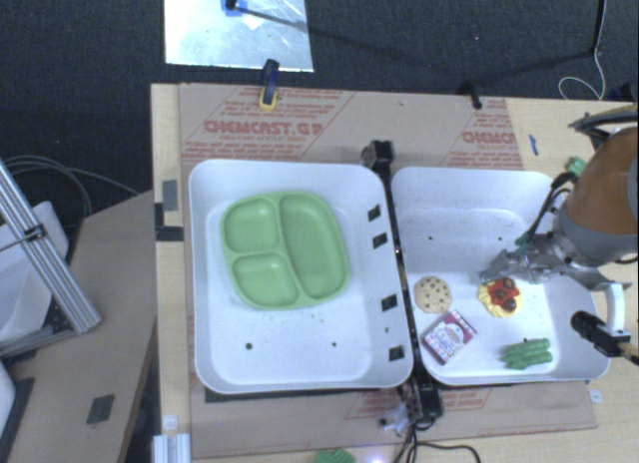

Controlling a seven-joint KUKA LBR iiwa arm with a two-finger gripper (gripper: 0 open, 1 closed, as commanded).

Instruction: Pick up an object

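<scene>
1. Though the left bin (205, 281) is fully in view, its contents are simple: one pale green divided tray (285, 249), smooth plastic, rounded corners, three compartments, nothing in them. White bin floor shows a few small dark specks.
2. Between the bins runs a dark divider strip (391, 251) with small black clips along it.
3. Right bin (449, 202), shallow white plastic, holds four small items, all in its near half:
   - round tan cookie (432, 293) with dark chips, flat, near the divider;
   - small pink-and-white packet (448, 336), rectangular, lying tilted near the front rim (print too small to read);
   - yellow and red toy food piece (500, 296), lumpy, shape hard to make out;
   - green ridged piece (526, 353), elongated, by the front rim.
4. Gripper (504, 273) sits low, just above and touching or nearly touching the yellow and red toy food piece. Metal linkage blurs into the item, so I cannot tell its state or whether anything is gripped.
5. Arm (604, 202) enters from the right, orange band bulky, cut off by the frame edge; it hides the bin's right wall.
</scene>
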